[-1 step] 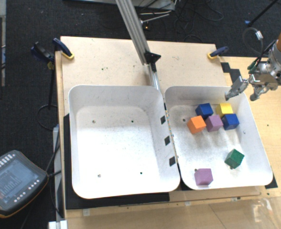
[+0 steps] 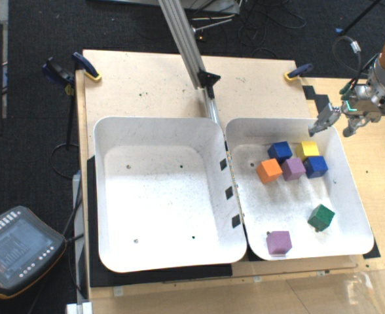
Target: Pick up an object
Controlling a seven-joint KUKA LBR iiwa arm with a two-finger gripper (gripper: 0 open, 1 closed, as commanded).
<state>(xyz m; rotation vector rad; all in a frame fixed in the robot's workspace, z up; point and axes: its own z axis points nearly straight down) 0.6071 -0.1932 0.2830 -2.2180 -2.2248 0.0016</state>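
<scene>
The right bin (image 2: 349,195) holds several small cubes. A cluster sits near its back: a blue cube (image 2: 280,151), a yellow cube (image 2: 308,150), an orange cube (image 2: 268,170), a purple cube (image 2: 293,168) and a second blue cube (image 2: 316,166). A green cube (image 2: 321,217) lies alone toward the front right, and another purple cube (image 2: 279,242) rests near the front edge. My gripper (image 2: 337,123) hovers above the bin's back right corner, open, with nothing between its fingers. It is up and to the right of the yellow cube.
The left bin (image 2: 107,175) stands beside the right one, sharing a middle wall. A slanted metal pole (image 2: 183,34) comes down to the back of the bins. Clamps (image 2: 88,67) sit at the bench's back corners. A teach pendant (image 2: 16,250) lies at the lower left.
</scene>
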